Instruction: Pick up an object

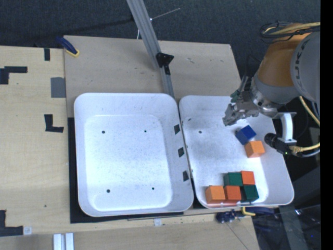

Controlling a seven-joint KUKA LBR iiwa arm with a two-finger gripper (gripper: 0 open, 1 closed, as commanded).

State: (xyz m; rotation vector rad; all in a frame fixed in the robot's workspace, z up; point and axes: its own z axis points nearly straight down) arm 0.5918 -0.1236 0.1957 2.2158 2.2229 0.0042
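My gripper (232,117) hangs over the upper right part of the right bin (208,145). A blue block (245,134) lies just below and to the right of it, apart from the fingertips. Touching that block's lower right is an orange block (254,148). Nothing shows between the fingers. At the bin's front edge sits a cluster of blocks: an orange one (215,193), a second orange one (232,192), a green one (233,179), a red-orange one (247,177) and a dark green one (251,192).
The left bin (125,150) lies beside the right one, with black clips along the seam. A slanted metal pole (148,33) crosses above the bins' top edge. The arm's cables and a white fitting (287,132) hang by the right bin's right rim.
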